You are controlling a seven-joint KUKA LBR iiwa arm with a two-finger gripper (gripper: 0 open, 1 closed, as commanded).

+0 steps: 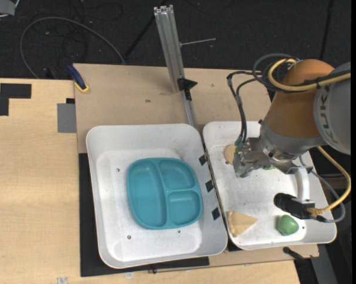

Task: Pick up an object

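Left bin (pixel 106 218), white, front rim closest to the lens: holds one teal divided plate (pixel 164 192), lying flat near its middle. Right bin (pixel 257 197), white, alongside: one tan wedge (pixel 241 222) at the front left corner; one pale rounded piece (pixel 229 154) just beside my gripper (pixel 246 163), which hangs over the bin's middle, jaw state cannot be told; one green lump (pixel 288 225) near the front right corner.

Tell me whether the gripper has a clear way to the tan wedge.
Probably yes: the wedge lies uncovered in the right bin, apart from the green object, and the gripper hangs over that same bin.
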